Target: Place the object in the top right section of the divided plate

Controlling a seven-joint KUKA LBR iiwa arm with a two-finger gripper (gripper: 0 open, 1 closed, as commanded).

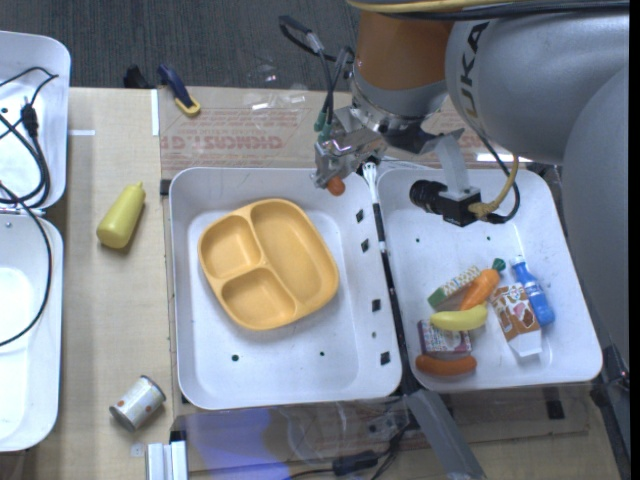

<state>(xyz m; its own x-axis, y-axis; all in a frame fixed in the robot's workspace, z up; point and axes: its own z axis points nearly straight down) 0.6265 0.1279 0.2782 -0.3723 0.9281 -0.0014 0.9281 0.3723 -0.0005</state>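
A yellow divided plate (pixel 325 290) lies in the left bin (pixel 350 358), with two small sections on its left and one long section on its right. My gripper (pixel 335 178) hangs over the bin's far right corner, up and to the right of the plate. A small orange-red object (pixel 338 185) sits between the fingertips, and the fingers are shut on it. The object is small and partly hidden by the fingers.
The right bin (pixel 560 228) holds a carrot (pixel 480 287), a banana (pixel 458 319), a sausage (pixel 446 365), a blue bottle (pixel 533 296) and food packets (pixel 518 320). A yellow squeeze bottle (pixel 121 216) and a can (pixel 137 401) lie on the bench left of the bins.
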